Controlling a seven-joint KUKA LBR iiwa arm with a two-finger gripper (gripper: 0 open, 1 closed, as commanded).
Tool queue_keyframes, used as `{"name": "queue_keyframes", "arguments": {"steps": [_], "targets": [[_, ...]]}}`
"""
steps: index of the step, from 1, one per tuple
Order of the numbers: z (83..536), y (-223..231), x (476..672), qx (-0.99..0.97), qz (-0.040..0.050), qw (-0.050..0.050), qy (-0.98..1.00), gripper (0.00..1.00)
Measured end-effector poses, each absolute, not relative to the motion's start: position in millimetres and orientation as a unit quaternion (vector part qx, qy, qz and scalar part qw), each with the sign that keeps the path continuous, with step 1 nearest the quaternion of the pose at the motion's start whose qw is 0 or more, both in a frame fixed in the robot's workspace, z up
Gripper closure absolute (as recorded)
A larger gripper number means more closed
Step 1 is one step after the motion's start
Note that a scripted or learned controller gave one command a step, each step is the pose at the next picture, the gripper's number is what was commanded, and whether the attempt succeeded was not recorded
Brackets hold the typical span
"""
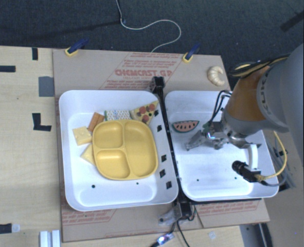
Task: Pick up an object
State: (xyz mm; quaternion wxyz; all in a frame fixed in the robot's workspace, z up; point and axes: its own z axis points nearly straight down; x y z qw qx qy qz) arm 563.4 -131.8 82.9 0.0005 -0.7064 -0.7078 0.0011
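Watermelon slice point(185, 125) in right bin point(218, 187), near left wall | long axis left-right | gripper point(193, 142) just below-right of slice, not touching | jaws apart, holding nothing

Divided plate point(125, 150) in left bin point(72, 189); food pieces point(128, 113) behind and left of plate; watermelon slice point(185, 125) right of plate, in right bin point(213, 192).

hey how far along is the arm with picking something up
Done: the arm has reached into the right bin, and its gripper sits just below the watermelon slice. In hand: nothing visibly between the fingers. Left: grasping and lifting an object. The yellow plate and the food pieces by it lie untouched in the left bin.
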Motion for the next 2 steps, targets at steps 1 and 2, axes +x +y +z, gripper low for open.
{"name": "queue_keyframes", "arguments": {"steps": [1, 2], "targets": [[94.8, -131.9, 563.9, -0.707, 0.0006, 0.0, -0.708, 1.0], [137.1, -133.8, 562.3, -0.707, -0.0005, -0.001, -0.707, 1.0]]}}
